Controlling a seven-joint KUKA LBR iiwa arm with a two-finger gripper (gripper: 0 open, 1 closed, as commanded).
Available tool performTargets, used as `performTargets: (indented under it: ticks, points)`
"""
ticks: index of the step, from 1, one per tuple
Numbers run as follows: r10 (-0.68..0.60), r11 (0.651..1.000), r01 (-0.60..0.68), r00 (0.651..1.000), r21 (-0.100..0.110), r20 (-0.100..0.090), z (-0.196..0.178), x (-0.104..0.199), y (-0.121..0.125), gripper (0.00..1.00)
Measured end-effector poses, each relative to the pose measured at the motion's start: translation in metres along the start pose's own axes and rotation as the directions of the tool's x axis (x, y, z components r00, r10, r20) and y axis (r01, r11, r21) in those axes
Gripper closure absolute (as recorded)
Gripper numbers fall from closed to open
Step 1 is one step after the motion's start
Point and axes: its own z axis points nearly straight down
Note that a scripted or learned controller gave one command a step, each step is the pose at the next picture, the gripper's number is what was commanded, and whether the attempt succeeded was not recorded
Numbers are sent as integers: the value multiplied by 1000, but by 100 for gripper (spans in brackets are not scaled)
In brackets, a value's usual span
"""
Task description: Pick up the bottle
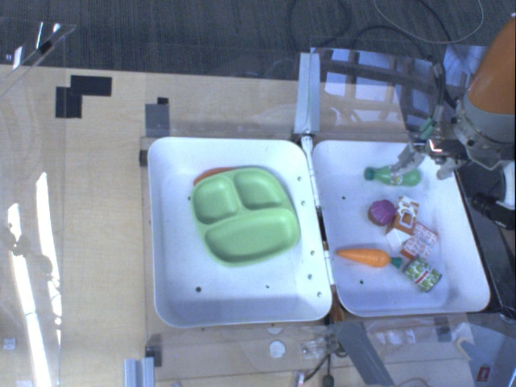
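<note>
We see the claw open just above the green bottle in the right bin.

Right bin's near-left floor open, toys (perhaps 4) crowd centre-right

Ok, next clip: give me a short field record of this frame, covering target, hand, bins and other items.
target: green bottle, lying on its side at the back of the right bin
hand: hand over the bottle's right end; grasp not confirmed
left bin: green divided tray
right bin, other items: purple item, carton, carrot, small can
</note>
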Motion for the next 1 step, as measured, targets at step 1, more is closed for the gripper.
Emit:
performTargets:
  ticks: [1]
  points:
    - [-20,1000,20,1000,0,1,87,-67,57,0]
